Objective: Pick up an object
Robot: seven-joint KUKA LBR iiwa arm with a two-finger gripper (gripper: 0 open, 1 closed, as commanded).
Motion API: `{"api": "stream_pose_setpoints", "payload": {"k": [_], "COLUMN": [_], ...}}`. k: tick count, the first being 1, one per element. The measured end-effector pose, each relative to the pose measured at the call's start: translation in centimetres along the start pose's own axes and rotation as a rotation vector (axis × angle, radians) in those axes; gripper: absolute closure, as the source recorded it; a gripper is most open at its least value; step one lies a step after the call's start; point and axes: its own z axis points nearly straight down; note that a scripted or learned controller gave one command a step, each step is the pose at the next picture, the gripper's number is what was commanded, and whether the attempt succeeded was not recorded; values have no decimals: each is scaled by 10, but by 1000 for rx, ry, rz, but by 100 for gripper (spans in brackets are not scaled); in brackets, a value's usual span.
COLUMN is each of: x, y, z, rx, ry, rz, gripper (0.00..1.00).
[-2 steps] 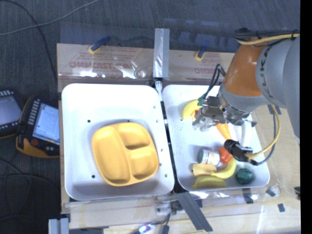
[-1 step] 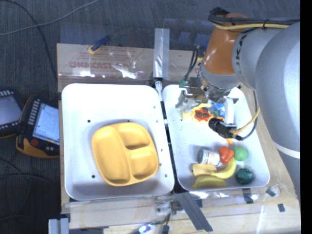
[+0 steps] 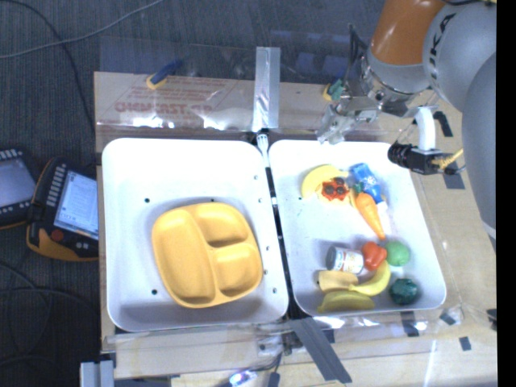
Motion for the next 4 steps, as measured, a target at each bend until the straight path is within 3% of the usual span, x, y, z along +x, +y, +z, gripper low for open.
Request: {"api": "stream_pose_setpoints", "payload": {"k": [1,2,3,4], "x": [-61,18,2,2], "y": [-62,-71,-10,-10], "z": [34,84,16,16], "rx": [2,2,1,1], "ry": [2,6,1,1], "rz": [-84,-197,70,70], "gripper": [100,100,100,0]}}
